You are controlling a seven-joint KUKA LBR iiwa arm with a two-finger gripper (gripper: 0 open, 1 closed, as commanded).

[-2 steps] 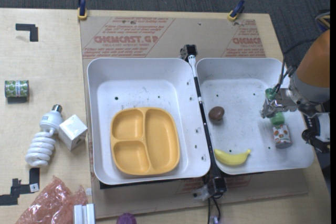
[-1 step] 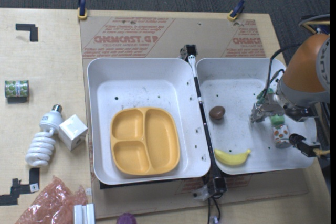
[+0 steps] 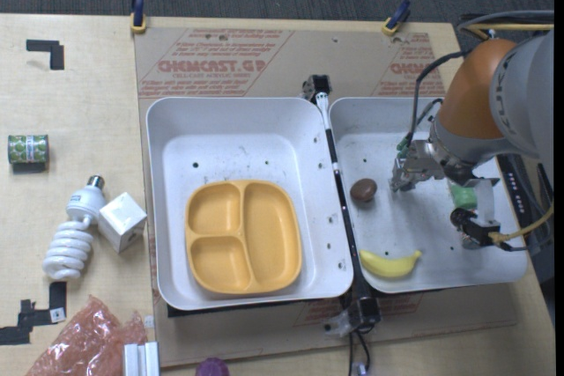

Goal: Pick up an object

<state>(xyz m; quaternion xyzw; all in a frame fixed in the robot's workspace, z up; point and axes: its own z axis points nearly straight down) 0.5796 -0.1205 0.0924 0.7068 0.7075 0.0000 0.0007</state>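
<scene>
Your gripper (image 3: 404,180) hangs in the right bin (image 3: 388,114) beside the brown ball (image 3: 363,189); finger state can't be told.

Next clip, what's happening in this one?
A grey KUKA arm with an orange band reaches from the right into the right bin. Its gripper is low over the bin floor, just right of a small brown round object, with nothing visibly between its fingers. A banana lies near the bin's front edge. The left bin holds a yellow divided plate. No pickup has happened yet.
</scene>
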